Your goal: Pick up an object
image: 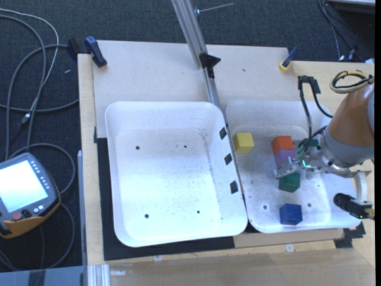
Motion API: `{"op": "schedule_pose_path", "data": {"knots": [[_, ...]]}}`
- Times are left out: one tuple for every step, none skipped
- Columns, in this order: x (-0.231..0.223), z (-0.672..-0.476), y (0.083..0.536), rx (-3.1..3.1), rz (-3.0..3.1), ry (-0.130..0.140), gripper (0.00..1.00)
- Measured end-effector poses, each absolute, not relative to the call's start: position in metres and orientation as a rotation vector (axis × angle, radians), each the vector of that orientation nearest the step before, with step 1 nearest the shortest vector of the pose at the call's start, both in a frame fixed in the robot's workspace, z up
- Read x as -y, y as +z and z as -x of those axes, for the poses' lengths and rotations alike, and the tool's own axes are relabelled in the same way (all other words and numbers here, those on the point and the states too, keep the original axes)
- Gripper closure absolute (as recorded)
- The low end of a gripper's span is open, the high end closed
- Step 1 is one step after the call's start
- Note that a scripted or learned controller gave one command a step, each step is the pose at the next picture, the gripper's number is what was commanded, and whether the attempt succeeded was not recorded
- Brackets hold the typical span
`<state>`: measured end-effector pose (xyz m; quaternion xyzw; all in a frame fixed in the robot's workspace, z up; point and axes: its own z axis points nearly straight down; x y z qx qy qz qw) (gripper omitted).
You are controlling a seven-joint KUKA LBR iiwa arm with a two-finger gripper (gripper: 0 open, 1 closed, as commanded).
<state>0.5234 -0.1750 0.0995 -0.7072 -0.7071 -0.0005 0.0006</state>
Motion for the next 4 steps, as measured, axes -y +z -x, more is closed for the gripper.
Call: {"op": "schedule_pose_path", "data": {"knots": [[0.175, -0.523, 0.100, 2.221, 2.221, -0.002, 0.00], [0.175, -0.523, 0.100, 2.221, 2.221, -0.002, 0.00], [0.198, -0.558, 0.100, 2.226, 2.222, -0.003, 0.00], [0.190, -0.516, 0.100, 2.217, 2.219, 0.002, 0.00]]}}
